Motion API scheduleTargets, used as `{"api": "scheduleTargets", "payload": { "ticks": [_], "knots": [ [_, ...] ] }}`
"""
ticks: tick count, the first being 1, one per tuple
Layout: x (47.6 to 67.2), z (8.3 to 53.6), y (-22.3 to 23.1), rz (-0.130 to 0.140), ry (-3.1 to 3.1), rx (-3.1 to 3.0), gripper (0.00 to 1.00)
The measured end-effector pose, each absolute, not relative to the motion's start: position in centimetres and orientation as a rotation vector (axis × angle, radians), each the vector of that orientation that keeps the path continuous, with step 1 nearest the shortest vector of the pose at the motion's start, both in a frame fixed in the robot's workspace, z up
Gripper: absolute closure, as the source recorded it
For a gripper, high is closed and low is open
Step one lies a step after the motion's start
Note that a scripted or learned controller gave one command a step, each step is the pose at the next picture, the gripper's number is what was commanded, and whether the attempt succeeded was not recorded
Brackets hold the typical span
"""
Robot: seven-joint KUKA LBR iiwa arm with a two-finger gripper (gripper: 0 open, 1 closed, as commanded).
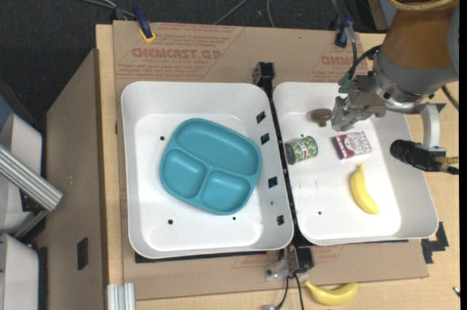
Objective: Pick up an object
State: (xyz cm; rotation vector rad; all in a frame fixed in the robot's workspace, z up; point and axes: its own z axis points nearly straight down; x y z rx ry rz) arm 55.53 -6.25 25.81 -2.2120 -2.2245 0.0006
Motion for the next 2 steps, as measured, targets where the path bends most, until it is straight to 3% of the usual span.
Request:
{"api": "scheduleTargets", "payload": {
  "ticks": [2],
  "knots": [
    [54.3,25.5,4.5,0.000,-2.225,-2.211,1.00]
  ]
}}
